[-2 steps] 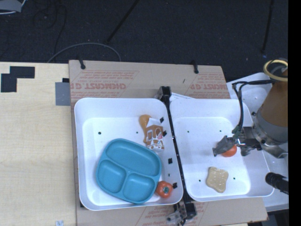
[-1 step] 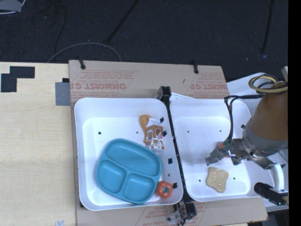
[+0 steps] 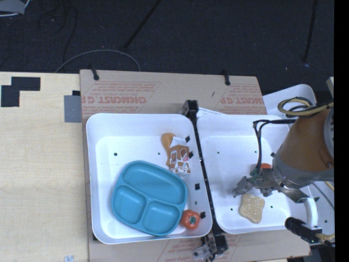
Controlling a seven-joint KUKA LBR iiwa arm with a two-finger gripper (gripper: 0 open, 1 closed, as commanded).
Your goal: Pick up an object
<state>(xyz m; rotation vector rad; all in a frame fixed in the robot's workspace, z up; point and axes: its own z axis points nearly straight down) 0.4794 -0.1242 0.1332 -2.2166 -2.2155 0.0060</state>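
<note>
End effector [image 3: 252,185] low in right bin [image 3: 229,146], just above tan bread slice [image 3: 252,208]; finger state cannot tell. Left bin [image 3: 101,146]: blue divided tray [image 3: 148,198], tomato [image 3: 190,219] at tray's lower right edge, patterned packet [image 3: 179,160] beside tan piece [image 3: 167,141].

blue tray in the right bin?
No. The blue tray lies in the left bin, beside a tomato; the right bin holds a tan cookie-like piece.
</note>
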